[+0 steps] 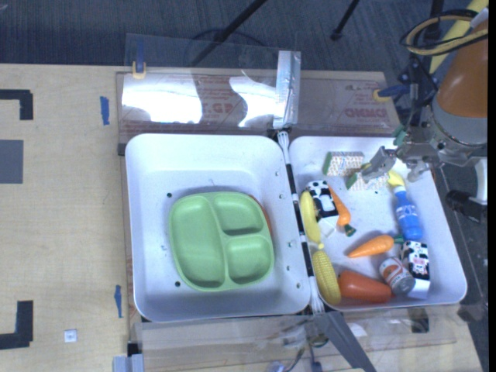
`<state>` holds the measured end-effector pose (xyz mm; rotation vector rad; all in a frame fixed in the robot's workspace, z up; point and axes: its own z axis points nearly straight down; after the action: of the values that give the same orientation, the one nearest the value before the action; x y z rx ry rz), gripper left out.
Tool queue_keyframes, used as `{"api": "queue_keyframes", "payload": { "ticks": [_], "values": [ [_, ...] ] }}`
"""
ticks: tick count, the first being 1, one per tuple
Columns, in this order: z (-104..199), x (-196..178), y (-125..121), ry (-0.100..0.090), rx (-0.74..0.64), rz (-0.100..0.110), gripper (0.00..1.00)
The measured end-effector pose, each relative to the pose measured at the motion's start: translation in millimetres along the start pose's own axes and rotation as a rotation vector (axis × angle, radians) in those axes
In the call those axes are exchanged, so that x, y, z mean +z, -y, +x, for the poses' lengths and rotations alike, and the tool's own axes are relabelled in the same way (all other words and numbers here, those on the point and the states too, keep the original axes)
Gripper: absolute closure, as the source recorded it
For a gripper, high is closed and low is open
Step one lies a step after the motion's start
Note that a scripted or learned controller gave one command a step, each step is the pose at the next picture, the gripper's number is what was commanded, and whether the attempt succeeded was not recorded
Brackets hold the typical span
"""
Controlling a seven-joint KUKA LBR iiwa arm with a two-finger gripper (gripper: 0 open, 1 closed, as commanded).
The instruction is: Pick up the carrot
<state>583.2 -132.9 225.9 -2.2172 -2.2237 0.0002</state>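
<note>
The carrot (371, 246) is lying on the floor of the right bin (457, 281), toward the bin's near half, its thick end pointing right and its tip pointing left. Just in front of it a red pepper-like toy (361, 286) is resting, and a small can (395, 274) is sitting just beside the carrot's thick end. A blue bottle with a yellow cap (406, 211) is lying behind and to the right of the carrot, and a black-and-white cow-patterned carton (418, 263) is lying near the bin's right wall. A second cow-patterned toy (322, 198) is sitting left of centre, with a small orange piece (342, 211) against it. A banana (310, 216) and a corn cob (325, 275) are lining the bin's left wall.

The claw (378, 165) is hanging over the far part of the right bin, near a pale speckled block (343, 163), well apart from the carrot; whether its fingers are spread or closed I cannot tell, and nothing is showing between them.

The left bin (147, 208) is holding a green divided plate (222, 239). Both bins are resting on the wooden surface (54, 208).
</note>
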Motion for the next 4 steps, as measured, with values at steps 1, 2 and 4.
{"api": "queue_keyframes", "payload": {
  "ticks": [1, 2, 4],
  "values": [
    [39.1, 91.8, 16.5, 0.000, -0.071, -0.002, 0.00],
    [20.1, 117.7, 18.4, -0.001, -0.266, -0.043, 0.00],
    [13.2, 104.2, 15.2, 0.016, -0.260, -0.059, 0.00]
  ]
}}
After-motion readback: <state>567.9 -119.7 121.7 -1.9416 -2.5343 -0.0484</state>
